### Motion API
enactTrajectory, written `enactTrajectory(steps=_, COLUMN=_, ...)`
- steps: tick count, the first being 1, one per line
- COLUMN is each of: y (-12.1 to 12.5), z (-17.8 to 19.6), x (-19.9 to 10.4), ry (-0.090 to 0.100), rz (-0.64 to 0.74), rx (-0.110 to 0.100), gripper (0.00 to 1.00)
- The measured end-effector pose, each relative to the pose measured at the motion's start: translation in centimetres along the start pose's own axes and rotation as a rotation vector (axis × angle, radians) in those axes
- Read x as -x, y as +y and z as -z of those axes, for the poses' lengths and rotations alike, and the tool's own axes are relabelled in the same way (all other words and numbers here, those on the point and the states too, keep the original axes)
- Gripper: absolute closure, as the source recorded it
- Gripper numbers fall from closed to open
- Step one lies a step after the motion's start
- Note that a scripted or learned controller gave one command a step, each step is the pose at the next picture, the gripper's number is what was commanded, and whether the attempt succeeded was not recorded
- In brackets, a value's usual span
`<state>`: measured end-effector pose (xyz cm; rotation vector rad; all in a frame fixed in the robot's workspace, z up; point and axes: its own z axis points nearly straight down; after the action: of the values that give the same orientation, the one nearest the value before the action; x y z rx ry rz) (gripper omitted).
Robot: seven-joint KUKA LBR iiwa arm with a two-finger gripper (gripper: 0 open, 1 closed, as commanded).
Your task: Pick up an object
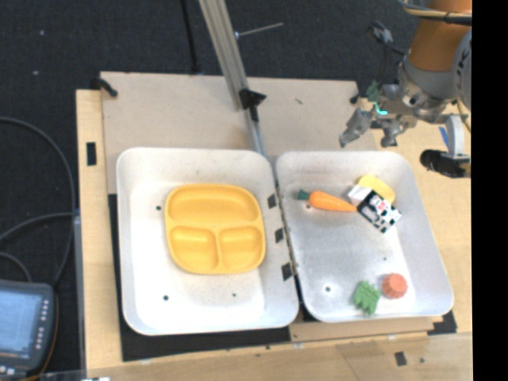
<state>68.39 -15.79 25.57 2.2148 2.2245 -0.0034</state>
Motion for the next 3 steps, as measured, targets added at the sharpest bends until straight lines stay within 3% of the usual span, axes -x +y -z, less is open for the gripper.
enactTrajectory(steps=2, y=-0.7, z=-12.3, x=-0.3, ry=0.002, rz=-0.004, rx=-0.005, gripper=0.0)
enactTrajectory(steps=3, y=-0.7, z=-15.4, x=-0.2, ry=-0.001, rz=-0.003, rx=0.001, gripper=0.0)
